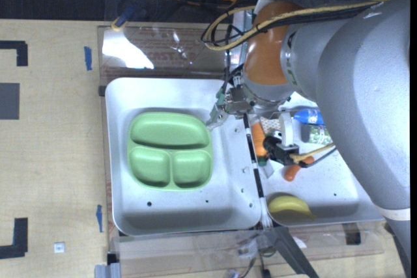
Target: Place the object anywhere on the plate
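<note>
— Where is the thing to be placed?

— Nothing lies on the green plate [171, 148]. The loose things are all in the right bin [339, 187]. An orange stick [258, 138] lies just beside the wall between the two bins, and which of the things there is meant I can't tell.

— And the plate?

— It sits in the left bin [117, 159], flat, with three compartments: one long one on the far side and two smaller ones on the near side.

— The gripper?

— The gripper [216, 112] is over the left bin, just beside the plate's far right corner. I can't tell whether it is open or closed, nor whether it holds anything. The arm [352, 62] reaches in from the right, above the right bin.

— What else is in that bin?

— A second orange piece [292, 172] right of the stick, a yellow fruit [288, 206] at the near edge, and a blue and white packet [308, 118] further back, partly under the arm.
</note>
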